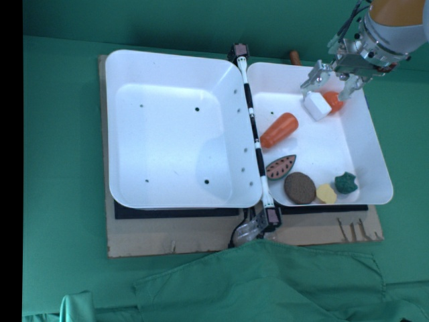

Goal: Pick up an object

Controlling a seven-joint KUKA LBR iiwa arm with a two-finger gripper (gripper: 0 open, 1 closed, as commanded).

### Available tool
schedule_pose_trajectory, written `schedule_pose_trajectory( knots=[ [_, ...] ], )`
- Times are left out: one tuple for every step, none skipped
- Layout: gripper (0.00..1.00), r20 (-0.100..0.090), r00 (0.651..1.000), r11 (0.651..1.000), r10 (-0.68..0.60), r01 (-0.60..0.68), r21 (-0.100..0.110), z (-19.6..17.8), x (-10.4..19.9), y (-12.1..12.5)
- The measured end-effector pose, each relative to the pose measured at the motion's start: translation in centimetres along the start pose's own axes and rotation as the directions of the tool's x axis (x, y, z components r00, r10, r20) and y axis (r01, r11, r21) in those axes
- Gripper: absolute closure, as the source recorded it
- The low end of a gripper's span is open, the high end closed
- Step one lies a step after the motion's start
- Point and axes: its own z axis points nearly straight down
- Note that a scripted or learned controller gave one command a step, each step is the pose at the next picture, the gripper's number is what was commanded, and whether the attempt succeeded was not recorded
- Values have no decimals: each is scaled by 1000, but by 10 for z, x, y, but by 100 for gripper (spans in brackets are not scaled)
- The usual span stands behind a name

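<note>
My gripper (330,88) hangs over the far part of the right bin (372,154) with its two fingers spread apart and nothing clamped between them. Just under the fingertips lie a white block (316,105) and a small orange-red piece (333,100), touching each other. An orange carrot (279,130) lies further left, near the bin's inner wall. Toward the front of that bin are a watermelon slice (280,167), a brown oval (299,188), a yellow piece (326,194) and a dark green piece (346,182).
The left bin (134,79) sits beside the right one, joined by a black-and-white divider bar (251,116). Both rest on cardboard (167,237) over green cloth. A small brown thing (293,57) lies behind the right bin.
</note>
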Motion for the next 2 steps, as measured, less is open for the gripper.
schedule_pose_trajectory(
  knots=[
    [0, -1, 1000, 1000, 2, -2, 10, 105, -2, 3],
    [0, 4, 1000, 1000, 0, 0, -21, 132, -6, -15]
  ],
)
